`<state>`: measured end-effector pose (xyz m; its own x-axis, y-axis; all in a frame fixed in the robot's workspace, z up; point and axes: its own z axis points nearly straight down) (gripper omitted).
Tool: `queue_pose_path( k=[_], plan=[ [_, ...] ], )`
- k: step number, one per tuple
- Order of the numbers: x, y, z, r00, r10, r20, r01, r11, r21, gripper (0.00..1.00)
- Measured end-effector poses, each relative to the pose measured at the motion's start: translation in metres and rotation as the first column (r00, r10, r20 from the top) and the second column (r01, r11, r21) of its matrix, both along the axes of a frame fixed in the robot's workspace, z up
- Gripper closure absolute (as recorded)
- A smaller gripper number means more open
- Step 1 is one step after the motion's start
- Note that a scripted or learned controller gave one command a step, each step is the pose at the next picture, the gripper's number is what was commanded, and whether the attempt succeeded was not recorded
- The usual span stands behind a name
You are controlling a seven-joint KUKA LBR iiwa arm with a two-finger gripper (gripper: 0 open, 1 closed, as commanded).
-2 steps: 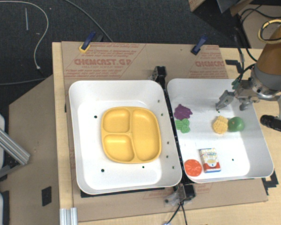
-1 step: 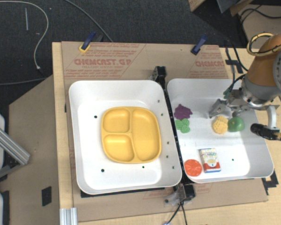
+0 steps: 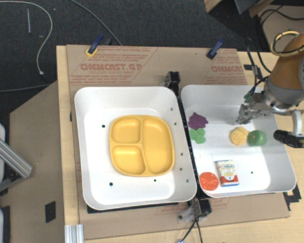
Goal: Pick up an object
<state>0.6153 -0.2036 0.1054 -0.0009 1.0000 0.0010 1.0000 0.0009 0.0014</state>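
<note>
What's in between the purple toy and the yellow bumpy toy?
In the camera view, nothing sits between the purple toy and the yellow bumpy toy: just bare white floor of the right bin. The green leafy toy lies below the purple one.

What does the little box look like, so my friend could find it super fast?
Look in the right bin, the one without the yellow plate. Near its front edge lies a small box, white with red and blue print, right beside a flat orange-red disc. It is the only square-cornered thing there; the other toys are rounded and fruit-like.
</note>
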Motion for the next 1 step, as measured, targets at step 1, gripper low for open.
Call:
queue_pose_path(
  k=[1],
  plan=[
    [-0.0032, 0.0014, 0.0639, 1.0, 0.0, 0.006, 0.0, 1.0, -0.003, 1.0]
  ],
)
